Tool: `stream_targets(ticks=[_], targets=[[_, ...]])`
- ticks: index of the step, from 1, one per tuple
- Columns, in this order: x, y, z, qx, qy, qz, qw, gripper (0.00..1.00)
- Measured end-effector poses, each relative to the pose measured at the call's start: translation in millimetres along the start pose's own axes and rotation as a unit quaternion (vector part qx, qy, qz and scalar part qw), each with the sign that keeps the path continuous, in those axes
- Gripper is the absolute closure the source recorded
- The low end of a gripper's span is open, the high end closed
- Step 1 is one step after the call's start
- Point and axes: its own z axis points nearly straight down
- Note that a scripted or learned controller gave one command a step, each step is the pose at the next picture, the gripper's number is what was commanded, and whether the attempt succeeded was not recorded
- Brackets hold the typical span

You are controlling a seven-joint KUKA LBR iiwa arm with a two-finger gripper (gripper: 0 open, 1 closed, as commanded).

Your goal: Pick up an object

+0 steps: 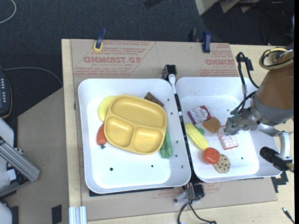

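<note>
The right bin (243, 90) holds a corn cob (196, 135), a red tomato (211, 155), a chocolate-chip cookie (223, 164), a brown bread piece (211, 124), a red-and-white packet (199, 114) and a pink-white packet (229, 142). My gripper (232, 126) hangs low over the right side of this bin, right above the pink-white packet's top edge. The orange-banded wrist (275, 90) rises behind it.
The left bin (88, 129) bears an overturned yellow divided tray (134, 123), with a yellow banana-like piece (103, 107), a red pepper (101, 136), a green vegetable (166, 146) and a brown item (153, 98) peeking from under its edges. Clamps (98, 41) sit at the bench's far edge.
</note>
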Motion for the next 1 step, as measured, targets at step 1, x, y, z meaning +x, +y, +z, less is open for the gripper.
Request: stream_targets(ticks=[1], targets=[[1.6, 4.8, -63.5, -0.002, 0.0, -0.001, 1.0, 1.0]])
